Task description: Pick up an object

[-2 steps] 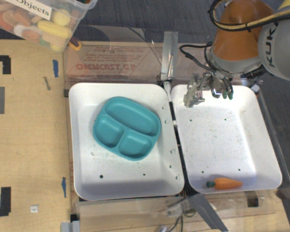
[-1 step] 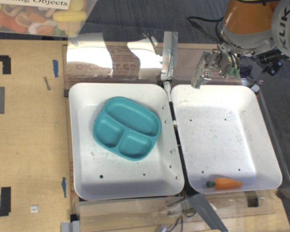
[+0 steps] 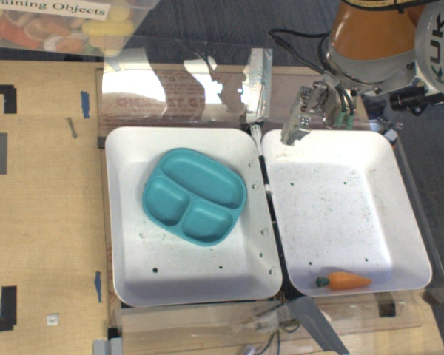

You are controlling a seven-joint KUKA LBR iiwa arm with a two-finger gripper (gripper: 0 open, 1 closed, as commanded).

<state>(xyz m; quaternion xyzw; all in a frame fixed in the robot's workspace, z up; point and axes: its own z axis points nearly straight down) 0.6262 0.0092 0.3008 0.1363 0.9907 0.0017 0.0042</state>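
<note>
On the wooden bench [image 3: 37, 220], two white bins [image 3: 333, 198] sit side by side; the hand [image 3: 311, 120] hangs spread above.

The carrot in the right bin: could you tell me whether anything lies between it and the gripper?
Nothing visible does. The gripper hangs over the far edge of the right bin, and the carrot lies against the near wall of the same bin, with bare white floor between them.
</note>
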